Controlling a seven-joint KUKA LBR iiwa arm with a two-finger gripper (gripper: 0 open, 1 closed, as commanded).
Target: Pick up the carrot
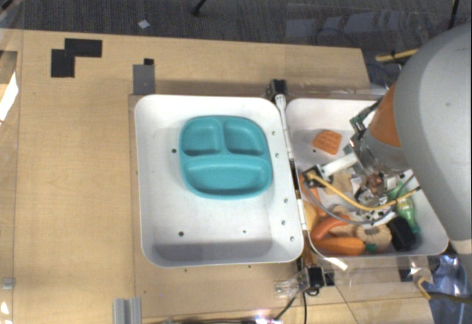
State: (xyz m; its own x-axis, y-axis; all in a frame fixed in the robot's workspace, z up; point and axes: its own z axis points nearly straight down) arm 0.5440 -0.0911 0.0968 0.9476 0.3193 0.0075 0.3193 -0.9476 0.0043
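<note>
The grey KUKA arm (435,116) with its orange band (383,123) is reaching in from the right, pointing its cable-wrapped two-finger gripper (366,197) downward at a slant, wrist tilting toward the left.

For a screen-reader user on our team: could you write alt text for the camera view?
A grey robot arm reaches from the right into the right bin, its end effector low among a clutter of small items, with an orange carrot lying near the bin's front edge. The left bin holds a teal divided plate.
</note>
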